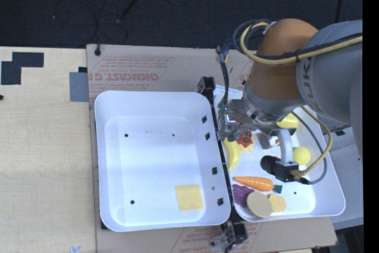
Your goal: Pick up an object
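Because the arm (308, 80) reaches in from the right and bends down over the right bin (331, 201), its bulk covers much of that bin's far half. The gripper (235, 120) hangs low near the bin's left wall, close to where the 2 bins meet. Whether the gripper is open or closed cannot be told from this angle, and nothing is seen in its hold.

The task names no particular object, so any piece would serve. Judging by the gripper's position, the likeliest targets are the red-orange piece (244, 140) just beside it and the yellow curved piece (232, 155) lying along the left wall.

The right bin carries nearly everything else:
- A carrot (253, 183) lies across the middle.
- A purple piece (241, 194), a tan disc (259, 205) and a small yellow piece (277, 203) crowd the near edge, touching or almost so.
- A yellow round fruit (301, 155) sits further right.

The left bin (118, 127) holds 1 flat yellow square (189, 197) near its front right corner. Both bins rest on a cardboard sheet (148, 71) on the surface (41, 157).
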